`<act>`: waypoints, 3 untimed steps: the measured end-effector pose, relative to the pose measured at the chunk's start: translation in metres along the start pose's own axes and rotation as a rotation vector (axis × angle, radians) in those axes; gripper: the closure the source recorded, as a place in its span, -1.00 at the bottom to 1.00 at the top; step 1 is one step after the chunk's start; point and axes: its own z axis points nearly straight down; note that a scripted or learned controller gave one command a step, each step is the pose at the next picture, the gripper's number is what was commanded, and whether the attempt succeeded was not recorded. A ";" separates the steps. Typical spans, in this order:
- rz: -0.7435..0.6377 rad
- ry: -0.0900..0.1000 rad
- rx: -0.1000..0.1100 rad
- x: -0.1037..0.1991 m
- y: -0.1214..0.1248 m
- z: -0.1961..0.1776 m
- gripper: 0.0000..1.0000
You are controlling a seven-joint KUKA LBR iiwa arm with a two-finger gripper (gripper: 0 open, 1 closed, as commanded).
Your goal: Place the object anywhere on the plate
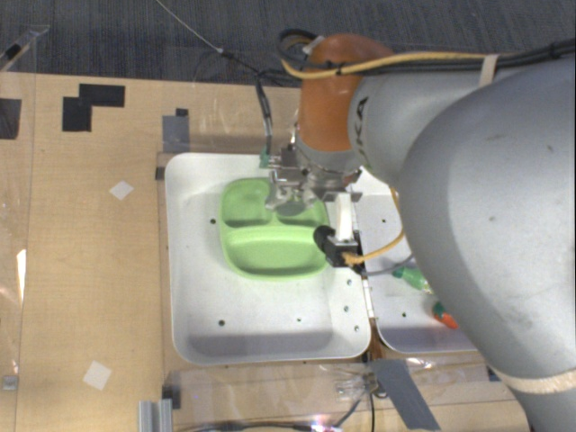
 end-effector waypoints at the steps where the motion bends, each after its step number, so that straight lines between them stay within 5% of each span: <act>1: 0.000 0.000 -0.001 0.000 0.000 0.000 -1.00; 2: -0.003 0.000 0.001 0.000 0.002 -0.008 1.00; 3: 0.005 0.000 -0.001 -0.048 -0.054 -0.028 1.00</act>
